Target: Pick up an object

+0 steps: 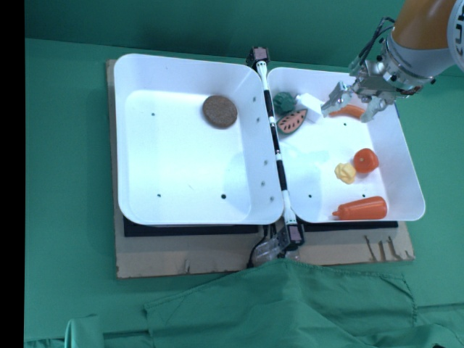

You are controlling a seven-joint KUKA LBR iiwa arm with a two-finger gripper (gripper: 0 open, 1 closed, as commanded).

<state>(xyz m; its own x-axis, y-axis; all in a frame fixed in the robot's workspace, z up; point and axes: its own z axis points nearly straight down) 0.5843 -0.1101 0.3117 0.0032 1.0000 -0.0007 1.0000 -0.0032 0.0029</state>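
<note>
My gripper (pixel 354 108) hangs over the far part of the right bin (pixel 406 167), its fingers spread apart. An orange carrot-like piece (pixel 351 112) lies just under and between the fingertips; whether they touch it I cannot tell. To its left lie a white block (pixel 309 104), a watermelon slice (pixel 292 120) and a dark green item (pixel 282 101). Nearer the front sit a red tomato (pixel 365 159), a small yellow piece (pixel 345 172) and an orange-red bottle shape (pixel 360 208). A brown round cookie (pixel 220 111) rests in the left bin (pixel 138 187).
A black-and-white divider rod (pixel 275 147) runs between the two bins. The bins stand on a cardboard sheet (pixel 181 258) over green cloth. Folded green fabric (pixel 290 307) lies in front of the bench.
</note>
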